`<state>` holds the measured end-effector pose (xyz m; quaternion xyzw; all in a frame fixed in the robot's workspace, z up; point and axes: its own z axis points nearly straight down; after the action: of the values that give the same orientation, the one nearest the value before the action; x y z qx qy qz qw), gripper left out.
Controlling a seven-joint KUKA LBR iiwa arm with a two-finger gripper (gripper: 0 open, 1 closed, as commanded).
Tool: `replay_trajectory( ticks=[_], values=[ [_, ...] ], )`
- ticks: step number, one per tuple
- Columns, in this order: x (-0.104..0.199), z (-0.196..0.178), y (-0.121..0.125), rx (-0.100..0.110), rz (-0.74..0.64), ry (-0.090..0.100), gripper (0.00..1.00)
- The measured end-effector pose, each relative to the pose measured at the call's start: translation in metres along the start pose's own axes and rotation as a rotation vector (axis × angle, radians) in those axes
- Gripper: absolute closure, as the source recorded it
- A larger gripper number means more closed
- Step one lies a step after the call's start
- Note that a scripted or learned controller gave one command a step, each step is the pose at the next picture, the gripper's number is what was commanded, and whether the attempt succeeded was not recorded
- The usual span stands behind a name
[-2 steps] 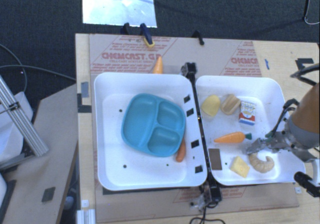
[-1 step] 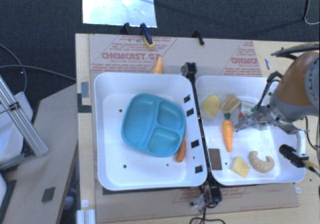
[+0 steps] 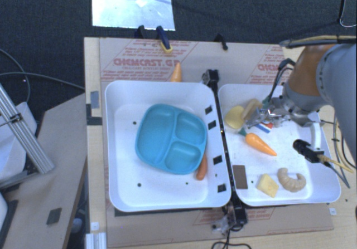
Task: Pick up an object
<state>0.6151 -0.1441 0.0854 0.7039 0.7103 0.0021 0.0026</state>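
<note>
My gripper (image 3: pixel 257 115) hangs low over the back left part of the right bin (image 3: pixel 329 186), the arm reaching in from the right. A pale yellow rounded piece (image 3: pixel 234 117) lies just to its left, touching or nearly touching it. Right below it lies a small red and blue item (image 3: pixel 266 128), and an orange carrot (image 3: pixel 260 143) sits a little nearer the front. A yellow cheese wedge (image 3: pixel 268 185), a beige curled shrimp-like piece (image 3: pixel 292 180) and a brown block (image 3: pixel 240 176) lie along the front of that bin.
The left bin (image 3: pixel 120 186) bears a blue divided plate (image 3: pixel 170 138) with a small orange piece (image 3: pixel 201 167) at its front right edge. Another orange piece (image 3: pixel 176 72) lies on the board behind the left bin. Black clips line the wall between the bins.
</note>
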Motion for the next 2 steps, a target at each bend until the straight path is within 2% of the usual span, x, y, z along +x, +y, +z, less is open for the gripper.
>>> replay_trajectory(
  ticks=[1,2],
  values=[
    [0.018,0.001,-0.087,0.012,0.009,0.003,0.00],
    [0.034,0.000,-0.130,0.007,0.008,0.002,0.00]
  ],
)
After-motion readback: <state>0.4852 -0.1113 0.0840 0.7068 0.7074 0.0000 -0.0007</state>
